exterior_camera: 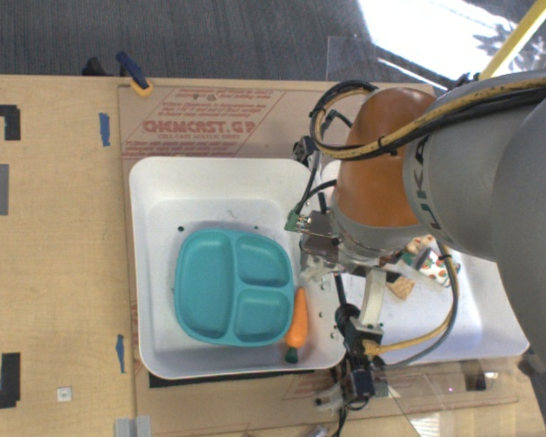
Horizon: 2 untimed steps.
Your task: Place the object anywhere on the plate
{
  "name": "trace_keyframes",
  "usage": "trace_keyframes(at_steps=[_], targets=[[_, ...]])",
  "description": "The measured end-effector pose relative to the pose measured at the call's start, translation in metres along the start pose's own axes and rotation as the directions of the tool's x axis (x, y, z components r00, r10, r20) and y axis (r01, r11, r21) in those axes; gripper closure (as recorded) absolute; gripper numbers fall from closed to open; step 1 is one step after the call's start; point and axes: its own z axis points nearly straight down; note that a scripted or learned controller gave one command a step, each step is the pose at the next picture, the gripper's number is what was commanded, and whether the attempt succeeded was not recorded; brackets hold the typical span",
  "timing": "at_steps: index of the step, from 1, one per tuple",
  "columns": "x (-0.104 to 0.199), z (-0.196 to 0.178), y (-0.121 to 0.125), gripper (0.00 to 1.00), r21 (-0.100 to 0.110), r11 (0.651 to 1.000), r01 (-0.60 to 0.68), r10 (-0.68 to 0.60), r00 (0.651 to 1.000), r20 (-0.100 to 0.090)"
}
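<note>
A teal divided plate (232,285) lies in the left white bin (155,244), with nothing on it. Against the plate's right rim lies an orange toy carrot (298,321), its green end pointing toward the bin's front edge. My gripper (326,264) hangs beneath the orange wrist band over the divide between the two bins, just right of the plate and above the carrot's top end. The wrist covers most of the gripper.
The grey arm and its cables (364,335) cover much of the right bin (491,321). A small tan object (402,287) and a pale multicoloured piece (428,248) show there beside the wrist. Cardboard (200,121) lies behind the bins.
</note>
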Motion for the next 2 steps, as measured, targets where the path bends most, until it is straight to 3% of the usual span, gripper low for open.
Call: trace_keyframes(at_steps=[1,2], targets=[[0.0,0.0004,-0.0002,0.0,0.001,1.0,0.0,0.0,1.0,0.0],[0.0007,-0.0092,0.0006,1.0,0.0,1.0,0.001,-0.001,1.0,0.001]])
